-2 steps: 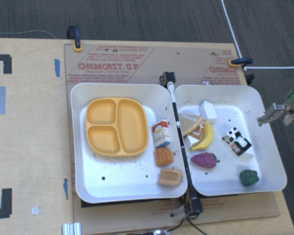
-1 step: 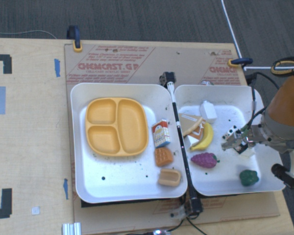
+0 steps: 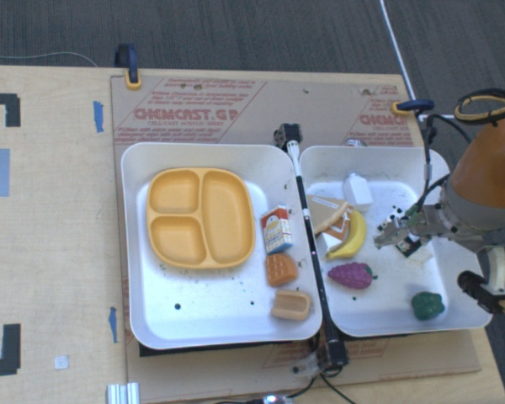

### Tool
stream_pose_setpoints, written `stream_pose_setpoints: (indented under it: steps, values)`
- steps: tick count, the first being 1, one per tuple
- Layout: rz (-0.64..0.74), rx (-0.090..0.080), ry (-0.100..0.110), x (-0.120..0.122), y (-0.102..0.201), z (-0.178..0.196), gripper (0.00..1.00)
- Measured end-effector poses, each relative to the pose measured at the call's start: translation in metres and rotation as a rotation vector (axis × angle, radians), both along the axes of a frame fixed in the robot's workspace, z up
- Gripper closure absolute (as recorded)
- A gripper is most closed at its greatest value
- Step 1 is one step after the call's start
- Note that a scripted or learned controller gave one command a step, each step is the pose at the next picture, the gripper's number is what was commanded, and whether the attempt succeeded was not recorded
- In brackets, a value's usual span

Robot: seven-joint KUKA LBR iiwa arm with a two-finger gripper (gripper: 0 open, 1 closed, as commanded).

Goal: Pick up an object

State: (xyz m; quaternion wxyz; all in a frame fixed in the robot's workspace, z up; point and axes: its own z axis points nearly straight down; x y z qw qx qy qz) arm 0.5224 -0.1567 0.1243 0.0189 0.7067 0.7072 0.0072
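Low over the right bin (image 3: 454, 314), the hand (image 3: 397, 236) was seen; whether it was clenched could not be told. Just left of it lay a banana (image 3: 351, 236), purple grapes (image 3: 351, 274) below-left.

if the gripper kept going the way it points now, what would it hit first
Likely the banana: the gripper points left across the right bin towards it. Height is unclear, so it might pass above.
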Motion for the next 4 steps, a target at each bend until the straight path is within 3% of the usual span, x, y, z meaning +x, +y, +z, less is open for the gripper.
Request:
stream_pose_setpoints:
  steps: [1,2,3,4]
  values:
    - [-0.001,0.017,0.039,0.005,0.010,-0.016,0.00]
    - [0.000,0.018,0.033,0.004,0.005,-0.036,0.00]
    - [-0.002,0.006,0.023,0.005,0.001,-0.025,1.00]
    - [0.001,0.018,0.036,-0.005,0.135,0.060,1.00]
